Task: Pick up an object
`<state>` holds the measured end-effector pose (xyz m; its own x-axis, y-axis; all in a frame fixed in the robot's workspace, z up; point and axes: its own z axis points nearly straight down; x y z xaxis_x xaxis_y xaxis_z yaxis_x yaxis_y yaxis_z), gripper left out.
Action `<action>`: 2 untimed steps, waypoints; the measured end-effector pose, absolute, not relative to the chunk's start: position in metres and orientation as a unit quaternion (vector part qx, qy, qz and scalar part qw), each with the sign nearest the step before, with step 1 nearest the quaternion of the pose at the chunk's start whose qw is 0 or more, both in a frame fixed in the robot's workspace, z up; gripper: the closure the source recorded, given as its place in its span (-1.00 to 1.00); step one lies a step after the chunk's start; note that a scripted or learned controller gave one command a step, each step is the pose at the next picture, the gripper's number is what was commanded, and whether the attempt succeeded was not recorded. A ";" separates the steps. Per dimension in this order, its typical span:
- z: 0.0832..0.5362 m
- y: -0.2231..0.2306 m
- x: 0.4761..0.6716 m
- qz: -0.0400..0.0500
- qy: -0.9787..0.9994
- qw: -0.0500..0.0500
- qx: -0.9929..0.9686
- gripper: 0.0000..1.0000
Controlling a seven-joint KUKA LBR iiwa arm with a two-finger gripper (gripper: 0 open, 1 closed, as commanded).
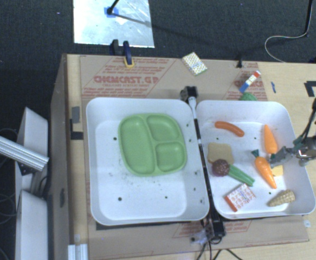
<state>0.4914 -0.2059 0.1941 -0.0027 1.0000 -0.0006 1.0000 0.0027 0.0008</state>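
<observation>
The carrot [265, 171] nearest my reach is lying in the right bin [293, 124], tilted, its green top toward the bin's middle, touching a yellow piece [277, 170] on its right. My gripper [282, 155] is hovering just above and right of it, holding nothing; whether its fingers are spread I cannot tell. A second carrot [270, 139] is lying just beyond. I am judging that a clean pick calls for centring over the carrot's thick middle, closing across its width, clear of the neighbours.

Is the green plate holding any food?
Empty: the green plate shows three bare compartments; all the toy food lies in the right bin.
</observation>
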 end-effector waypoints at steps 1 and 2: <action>0.085 -0.206 0.543 0.001 0.708 0.001 0.706 -1.00; 0.095 -0.206 0.543 0.001 0.709 0.002 0.705 1.00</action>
<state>0.5434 -0.2065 0.0951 -0.0047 1.0000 -0.0006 1.0000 0.0047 0.0037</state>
